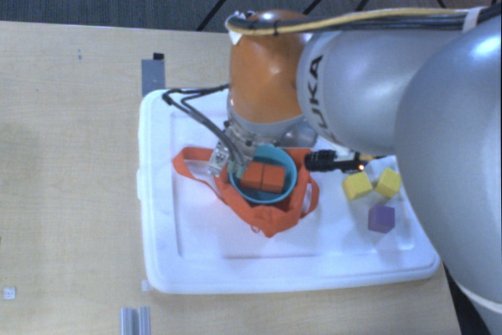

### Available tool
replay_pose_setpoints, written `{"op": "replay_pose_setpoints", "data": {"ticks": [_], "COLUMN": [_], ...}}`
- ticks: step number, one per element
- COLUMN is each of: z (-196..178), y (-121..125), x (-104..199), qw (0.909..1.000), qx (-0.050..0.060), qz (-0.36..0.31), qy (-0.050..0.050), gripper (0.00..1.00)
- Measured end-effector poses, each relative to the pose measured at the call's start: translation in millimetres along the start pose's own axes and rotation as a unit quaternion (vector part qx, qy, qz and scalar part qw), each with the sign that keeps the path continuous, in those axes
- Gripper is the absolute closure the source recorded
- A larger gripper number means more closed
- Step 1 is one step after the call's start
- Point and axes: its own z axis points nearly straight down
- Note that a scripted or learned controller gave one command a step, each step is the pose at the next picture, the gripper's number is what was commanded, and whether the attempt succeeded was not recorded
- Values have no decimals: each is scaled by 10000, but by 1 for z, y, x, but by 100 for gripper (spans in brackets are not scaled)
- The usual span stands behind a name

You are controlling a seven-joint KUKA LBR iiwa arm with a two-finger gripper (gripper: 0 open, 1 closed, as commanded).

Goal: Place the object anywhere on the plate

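The white bin (169, 247) sat on the wooden bench (63, 169). Near its right edge lay a purple block (381, 218), with two yellow blocks (372, 185) just beyond it. Left of these, an orange plate (271, 222) held a blue bowl (284, 188), and orange blocks (263, 178) rested inside the bowl. The gripper (227, 157) hung over the bowl's left rim; whether it was apart or together could not be told. Farther back loomed the grey arm (376, 82).
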Motion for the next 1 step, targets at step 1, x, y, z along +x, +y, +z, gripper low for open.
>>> {"op": "replay_pose_setpoints", "data": {"ticks": [1], "z": [-13], "y": [-66], "x": [-69], "qw": [9937], "qx": [6], "qz": [-1124], "qy": [-4], "gripper": [100]}}
